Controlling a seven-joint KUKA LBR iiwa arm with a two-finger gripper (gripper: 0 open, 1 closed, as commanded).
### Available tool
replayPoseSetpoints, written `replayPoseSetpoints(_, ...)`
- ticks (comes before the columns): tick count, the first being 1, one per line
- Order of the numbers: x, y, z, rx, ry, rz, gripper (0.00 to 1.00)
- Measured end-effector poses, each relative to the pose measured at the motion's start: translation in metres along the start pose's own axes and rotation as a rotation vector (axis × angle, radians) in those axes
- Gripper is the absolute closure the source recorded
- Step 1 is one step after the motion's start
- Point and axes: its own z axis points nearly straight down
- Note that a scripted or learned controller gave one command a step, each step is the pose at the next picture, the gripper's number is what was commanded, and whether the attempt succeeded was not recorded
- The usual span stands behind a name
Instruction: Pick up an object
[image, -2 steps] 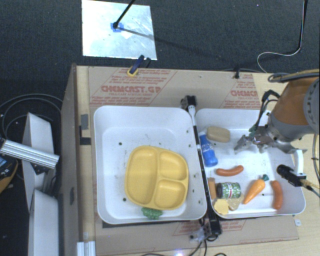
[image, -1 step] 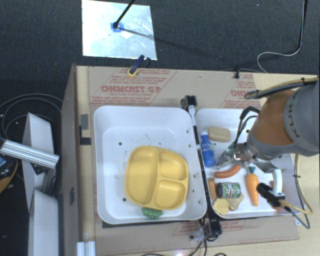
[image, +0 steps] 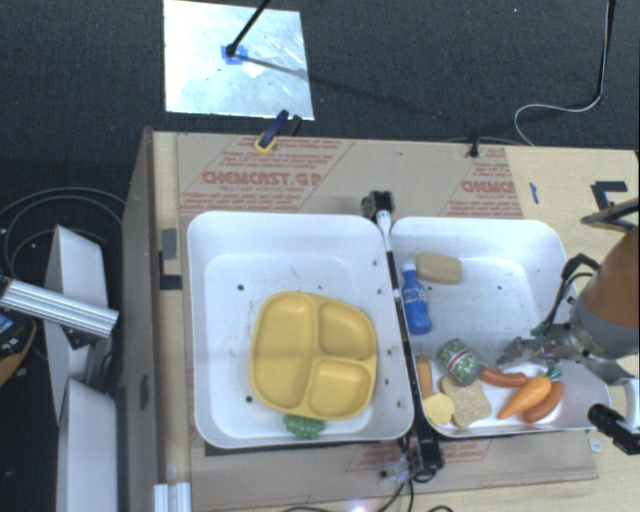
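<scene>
At right bin's (image: 540, 240) near corner: gripper (image: 535, 348) poised above toy carrot (image: 522, 397), finger state impossible to tell. Risk: glancing off crowded hot dog (image: 503, 377), closing on nothing.

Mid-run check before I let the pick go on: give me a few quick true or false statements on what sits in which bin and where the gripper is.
1. The yellow divided plate lies in the left bin. True.
2. The blue bottle lies in the middle of the plate. False: it lies in the right bin, along the wall between the bins.
3. The gripper is over the right bin, near the carrot. True.
4. The green item sits in the right bin. False: it lies in the left bin, at the plate's near edge.
</scene>
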Motion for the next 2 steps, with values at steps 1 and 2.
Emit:
replayPoseSetpoints(1,0.054,0.083,0.000,-0.002,0.002,-0.005,0.00)
replayPoseSetpoints(2,0.103,0.137,0.000,-0.002,0.002,-0.005,0.00)
